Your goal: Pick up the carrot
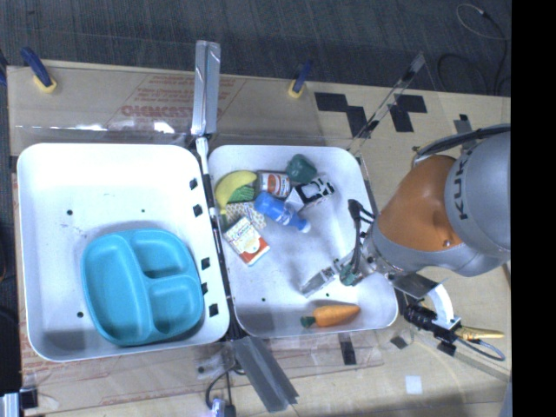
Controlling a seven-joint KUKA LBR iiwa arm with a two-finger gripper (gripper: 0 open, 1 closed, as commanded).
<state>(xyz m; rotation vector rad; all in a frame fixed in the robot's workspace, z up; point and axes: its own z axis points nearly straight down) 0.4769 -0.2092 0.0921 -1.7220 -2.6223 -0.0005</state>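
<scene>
The orange carrot (336, 315), with a dark green stub at its left end, lies flat near the front edge of the right bin (369, 233). My gripper (320, 280) hangs over the bin floor just behind the carrot, a short gap away and not touching it. The grey arm with its orange band (417, 215) reaches in over the bin's right wall. I see nothing held in the gripper.
At the back of the right bin lie a yellow banana (234, 186), a small can (276, 183), a dark green item (301, 168), a black-and-white object (318, 189), a blue bottle (281, 211) and a snack packet (247, 238). A blue divided plate (143, 285) sits in the left bin (52, 189).
</scene>
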